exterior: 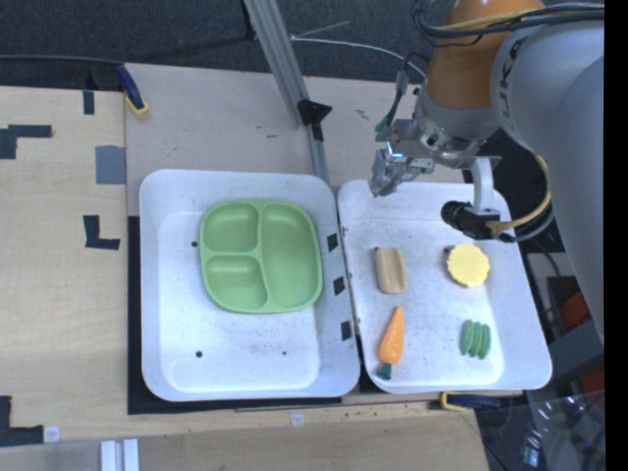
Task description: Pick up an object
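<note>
Two white bins are sitting side by side on the worktop (59, 292). The left bin (167, 361) is holding one green divided plate (261, 255). The right bin (520, 361) is holding four things: a tan bread roll (390, 270), a carrot (392, 337), a yellow round piece (468, 265) and what may be green beans (475, 339). The claw (385, 183) is hanging over the right bin's far left corner, gripping nothing; how wide it gapes, I cannot tell.

**What the overhead view leaves hidden or unclear**

The grey arm (549, 77) runs out past the right and top edges, so its base is unseen. The pincer (390, 178) is small and dark; whether it is open or closed cannot be told. The arm covers the far right corner of the right bin (520, 361). The desk (59, 263) is cut off at the left and near edges.
</note>
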`<state>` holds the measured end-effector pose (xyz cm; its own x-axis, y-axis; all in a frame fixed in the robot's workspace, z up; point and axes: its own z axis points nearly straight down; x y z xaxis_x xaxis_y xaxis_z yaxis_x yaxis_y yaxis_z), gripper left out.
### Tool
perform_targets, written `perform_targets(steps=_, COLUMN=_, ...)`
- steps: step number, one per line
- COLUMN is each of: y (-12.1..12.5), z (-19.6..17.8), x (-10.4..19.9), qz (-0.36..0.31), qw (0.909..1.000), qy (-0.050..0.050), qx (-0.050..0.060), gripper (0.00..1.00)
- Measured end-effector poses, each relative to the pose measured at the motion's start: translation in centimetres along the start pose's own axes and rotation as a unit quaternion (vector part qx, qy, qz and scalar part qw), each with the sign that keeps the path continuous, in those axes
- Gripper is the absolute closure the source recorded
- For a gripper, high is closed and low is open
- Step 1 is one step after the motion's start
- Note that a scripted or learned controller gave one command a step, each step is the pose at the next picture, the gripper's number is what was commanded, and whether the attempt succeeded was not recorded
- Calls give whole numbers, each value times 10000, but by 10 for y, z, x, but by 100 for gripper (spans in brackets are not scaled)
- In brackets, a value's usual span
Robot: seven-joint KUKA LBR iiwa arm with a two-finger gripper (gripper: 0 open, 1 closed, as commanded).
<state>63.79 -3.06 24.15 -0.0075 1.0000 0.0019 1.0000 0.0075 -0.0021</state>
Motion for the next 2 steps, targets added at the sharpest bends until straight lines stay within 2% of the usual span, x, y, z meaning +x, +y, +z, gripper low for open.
perform_targets(steps=1, y=-11, z=-2, x=47, qz=8, qw=10000, qy=0, qx=0, gripper=100)
perform_targets(steps=2, y=-14, z=-3, x=106, qz=-1, qw=10000, qy=1, qx=-3, gripper=100)
